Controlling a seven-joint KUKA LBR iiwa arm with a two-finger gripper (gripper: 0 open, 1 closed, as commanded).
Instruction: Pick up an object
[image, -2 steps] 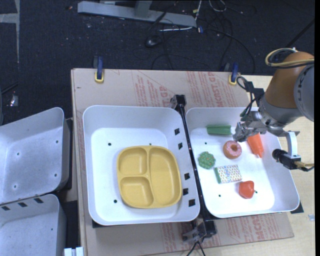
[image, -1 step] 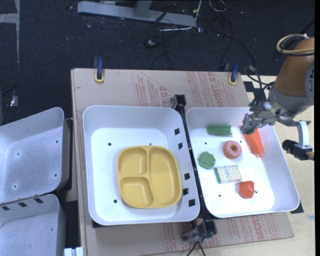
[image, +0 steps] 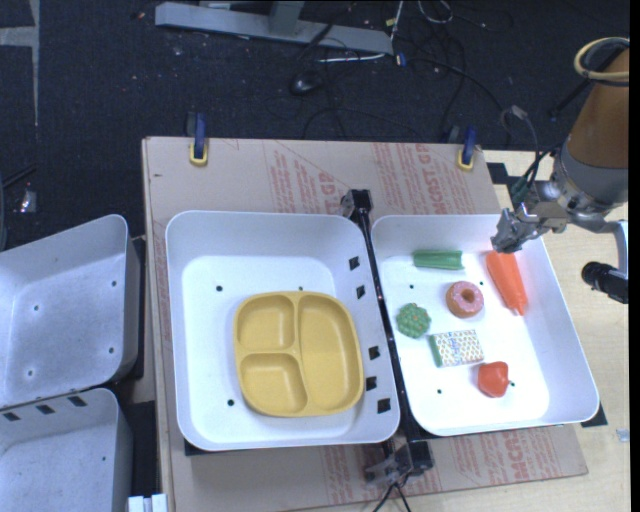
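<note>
Gripper (image: 508, 232) hovers at the right bin's (image: 575, 345) far edge, just above the carrot's (image: 507, 280) top end, its grip state impossible to tell, so this looks like the approach, with a descent onto the carrot needed next.

You have one camera. It sits high above the bench (image: 260, 165) and looks down at a slant. It is far enough back for you to see both bins whole, the left bin (image: 190, 250) and the right bin (image: 565, 340), with dark floor past the bench's far edge at the top. The arm (image: 600, 130) comes in from your right.
</note>
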